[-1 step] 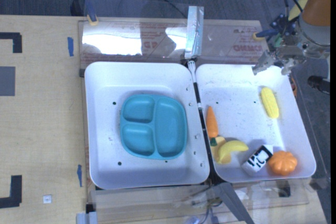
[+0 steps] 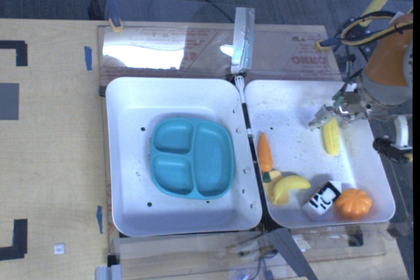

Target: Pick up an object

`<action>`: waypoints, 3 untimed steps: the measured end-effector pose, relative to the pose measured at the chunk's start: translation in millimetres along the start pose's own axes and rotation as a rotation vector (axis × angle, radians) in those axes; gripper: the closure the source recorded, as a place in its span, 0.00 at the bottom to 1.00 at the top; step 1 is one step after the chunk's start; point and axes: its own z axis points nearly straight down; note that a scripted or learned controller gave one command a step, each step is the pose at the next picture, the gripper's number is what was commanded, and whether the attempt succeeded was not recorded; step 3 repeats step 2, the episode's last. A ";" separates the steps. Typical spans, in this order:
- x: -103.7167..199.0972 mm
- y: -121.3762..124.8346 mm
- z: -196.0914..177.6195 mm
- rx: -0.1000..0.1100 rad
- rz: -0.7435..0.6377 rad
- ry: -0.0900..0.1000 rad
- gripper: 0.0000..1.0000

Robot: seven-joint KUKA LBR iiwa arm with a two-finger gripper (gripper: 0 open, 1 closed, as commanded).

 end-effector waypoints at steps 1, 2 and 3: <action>-1.6 -0.3 -5.3 0.003 -0.001 -0.003 1.00; 60.8 26.5 -126.9 -0.008 -0.063 -0.009 1.00; 60.8 26.5 -126.9 -0.008 -0.063 -0.009 1.00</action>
